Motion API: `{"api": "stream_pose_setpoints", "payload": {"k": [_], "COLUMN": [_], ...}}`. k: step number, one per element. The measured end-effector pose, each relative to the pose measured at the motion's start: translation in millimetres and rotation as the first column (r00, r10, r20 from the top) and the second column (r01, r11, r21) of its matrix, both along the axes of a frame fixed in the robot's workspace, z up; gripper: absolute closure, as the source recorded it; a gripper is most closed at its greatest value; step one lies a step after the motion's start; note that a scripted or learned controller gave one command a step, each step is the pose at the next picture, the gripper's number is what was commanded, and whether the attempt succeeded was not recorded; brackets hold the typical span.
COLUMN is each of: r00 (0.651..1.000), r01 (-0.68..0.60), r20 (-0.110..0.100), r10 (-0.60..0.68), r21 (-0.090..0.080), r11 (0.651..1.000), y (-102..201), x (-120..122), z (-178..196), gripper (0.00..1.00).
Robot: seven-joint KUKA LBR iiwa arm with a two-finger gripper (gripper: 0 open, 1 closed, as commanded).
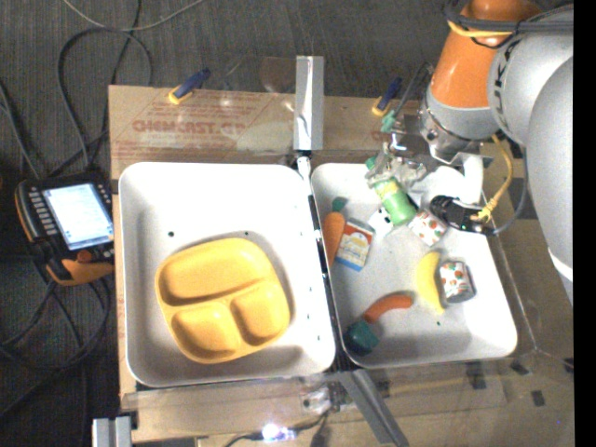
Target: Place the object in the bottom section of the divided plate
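Observation:
A yellow divided plate (223,296) lies in the left bin (140,194), with one long section at its far side and two smaller ones at its near side; nothing is in it. My gripper (396,156) hangs over the far edge of the right bin (494,343), right above a green bottle (397,203) that lies tilted there. The wrist hides where the gripper meets the bottle. An orange carrot (333,234) lies by the right bin's left wall.
The right bin also holds a small printed box (354,248), a dotted cup (428,226), a banana (427,280), a can (455,281), an orange-red pepper (389,305) and a teal object (361,335). A tablet (74,214) sits left of the bench.

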State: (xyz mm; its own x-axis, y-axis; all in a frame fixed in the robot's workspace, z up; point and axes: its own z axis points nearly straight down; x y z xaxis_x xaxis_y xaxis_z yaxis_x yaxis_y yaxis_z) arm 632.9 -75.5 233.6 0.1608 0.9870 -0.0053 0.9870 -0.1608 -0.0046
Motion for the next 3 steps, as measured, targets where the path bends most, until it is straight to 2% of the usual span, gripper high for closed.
{"api": "stream_pose_setpoints", "payload": {"k": [1, 2, 3], "r00": [0.993, 0.995, 0.994], "r01": [0.118, 0.097, -0.106], "r20": [0.000, -0.002, 0.000], "r10": [-0.118, -0.097, 0.106], "r21": [0.002, 0.003, 0.005], "r11": [0.993, 0.995, 0.994], "y": [-44, 2, 39], "x": [31, -9, -45], "z": [-18, -53, -21], "gripper": [1.00, 1.00, 1.00]}}
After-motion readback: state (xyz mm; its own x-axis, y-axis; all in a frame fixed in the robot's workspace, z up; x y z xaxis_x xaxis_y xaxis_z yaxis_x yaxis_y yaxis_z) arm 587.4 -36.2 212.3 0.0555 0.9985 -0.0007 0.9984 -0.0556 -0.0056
